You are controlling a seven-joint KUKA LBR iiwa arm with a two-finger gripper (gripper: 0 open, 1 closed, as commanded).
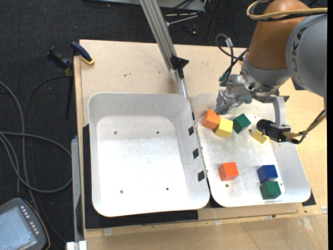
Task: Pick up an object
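My gripper (224, 107) hangs over the far left part of the right bin (291, 160), just above and behind an orange block (211, 120). A yellow block (225, 127) touches the orange one on its right, and a green block (241, 123) lies beside that. A small yellow block (259, 136) sits further right. Toward the front of the bin lie an orange-red block (228, 171), a blue block (267, 172) and a second green block (270, 189). I see nothing held in the gripper.
The left bin (99, 139) stands beside the right one, their rims overlapping in the middle. A slanted metal pole (161, 33) rises behind the bins. A black part with cables (270, 130) hangs at the gripper's right, over the small yellow block.
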